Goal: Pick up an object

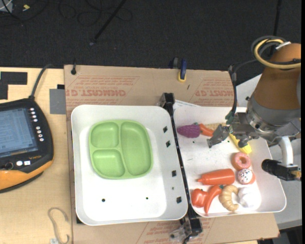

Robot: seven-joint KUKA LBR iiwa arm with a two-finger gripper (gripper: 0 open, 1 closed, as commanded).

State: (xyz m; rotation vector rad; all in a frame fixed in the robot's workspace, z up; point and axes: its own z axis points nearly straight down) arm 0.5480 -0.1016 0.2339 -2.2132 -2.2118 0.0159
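One end effector (224, 134), seemingly open, unladen.

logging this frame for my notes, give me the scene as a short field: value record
left bin: holds a green divided plate
right bin: holds toy foods
top of right bin: purple grapes beside an orange carrot
lower right bin: red sausage, red pepper, croissant, pink donut
hand: over the right bin, near the carrot
arm: reaches in from the right
left of bins: tablet controller
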